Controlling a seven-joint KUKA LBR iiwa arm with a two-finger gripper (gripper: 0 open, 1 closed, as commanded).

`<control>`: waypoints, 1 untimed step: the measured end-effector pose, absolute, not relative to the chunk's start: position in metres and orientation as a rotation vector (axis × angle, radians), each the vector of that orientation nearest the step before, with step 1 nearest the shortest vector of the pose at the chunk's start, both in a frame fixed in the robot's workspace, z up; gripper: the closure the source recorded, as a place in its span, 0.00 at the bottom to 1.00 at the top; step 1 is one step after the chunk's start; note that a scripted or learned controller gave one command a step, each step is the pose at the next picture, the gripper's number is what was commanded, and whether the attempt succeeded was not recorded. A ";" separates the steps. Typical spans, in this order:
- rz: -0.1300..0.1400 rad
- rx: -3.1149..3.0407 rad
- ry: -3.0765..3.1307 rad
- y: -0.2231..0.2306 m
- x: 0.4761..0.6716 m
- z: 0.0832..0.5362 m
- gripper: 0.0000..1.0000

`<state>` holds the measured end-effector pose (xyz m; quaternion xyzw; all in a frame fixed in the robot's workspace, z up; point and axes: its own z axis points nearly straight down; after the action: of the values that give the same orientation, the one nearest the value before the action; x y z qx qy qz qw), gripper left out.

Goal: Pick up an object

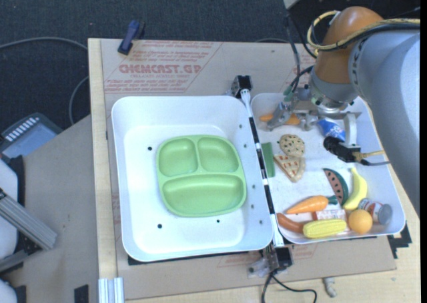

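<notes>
Pincer (293, 116) low over the right bin's (393, 191) far corner, beside an orange toy (275, 119); finger state cannot be determined. Step: approach. Next: centre, close, lift

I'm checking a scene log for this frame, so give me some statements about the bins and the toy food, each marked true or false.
1. The green three-compartment plate lies in the left white bin. True.
2. That plate holds a yellow toy corn cob. False: the corn cob lies in the right white bin, near its front edge.
3. The toy watermelon slice lies beside the yellow toy banana. True.
4. The arm's gripper is over the left bin. False: it is at the far end of the right bin.
5. The round toy cookie lies in the right bin. True.
</notes>
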<state>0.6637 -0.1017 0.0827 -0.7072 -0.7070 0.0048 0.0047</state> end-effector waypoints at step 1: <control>0.013 -2.217 -2.216 -0.098 0.664 0.083 0.00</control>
<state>0.6643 -0.0979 0.0832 -0.7071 -0.7070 0.0041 0.0035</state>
